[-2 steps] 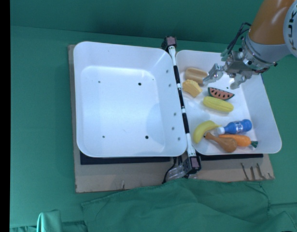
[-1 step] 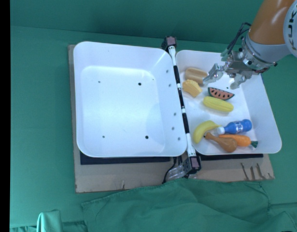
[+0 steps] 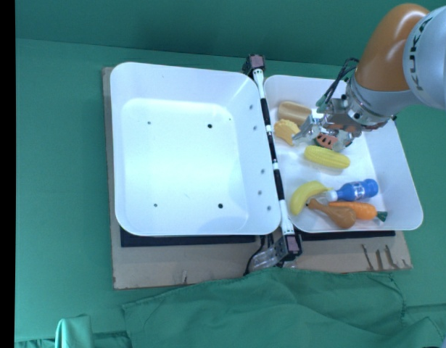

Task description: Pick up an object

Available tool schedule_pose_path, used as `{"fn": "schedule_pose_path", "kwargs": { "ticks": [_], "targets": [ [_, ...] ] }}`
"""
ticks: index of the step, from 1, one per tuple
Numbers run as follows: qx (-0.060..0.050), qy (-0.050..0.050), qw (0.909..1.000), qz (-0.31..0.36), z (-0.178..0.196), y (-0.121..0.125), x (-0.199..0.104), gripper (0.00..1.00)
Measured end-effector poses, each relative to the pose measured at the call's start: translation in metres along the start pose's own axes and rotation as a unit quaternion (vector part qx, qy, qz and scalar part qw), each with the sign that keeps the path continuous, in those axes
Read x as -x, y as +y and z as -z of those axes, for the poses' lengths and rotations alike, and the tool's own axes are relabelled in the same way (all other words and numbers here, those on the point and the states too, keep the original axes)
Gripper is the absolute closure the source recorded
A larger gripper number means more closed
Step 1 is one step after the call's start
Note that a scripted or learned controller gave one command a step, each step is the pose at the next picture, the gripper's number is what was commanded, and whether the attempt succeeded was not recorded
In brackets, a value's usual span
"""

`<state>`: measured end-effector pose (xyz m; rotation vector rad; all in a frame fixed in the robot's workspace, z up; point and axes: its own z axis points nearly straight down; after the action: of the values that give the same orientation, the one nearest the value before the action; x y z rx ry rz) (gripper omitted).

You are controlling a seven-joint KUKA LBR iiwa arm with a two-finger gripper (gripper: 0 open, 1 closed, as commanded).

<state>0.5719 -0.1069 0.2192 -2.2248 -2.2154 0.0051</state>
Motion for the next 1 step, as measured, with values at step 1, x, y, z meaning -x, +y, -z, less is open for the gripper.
{"fn": "schedule_pose_path", "kwargs": {
  "ticks": [1],
  "targets": [
    [0.006,-0.001,1.0,0.0,-0.0363,0.0025,0.0018,0.0]
  ]
}}
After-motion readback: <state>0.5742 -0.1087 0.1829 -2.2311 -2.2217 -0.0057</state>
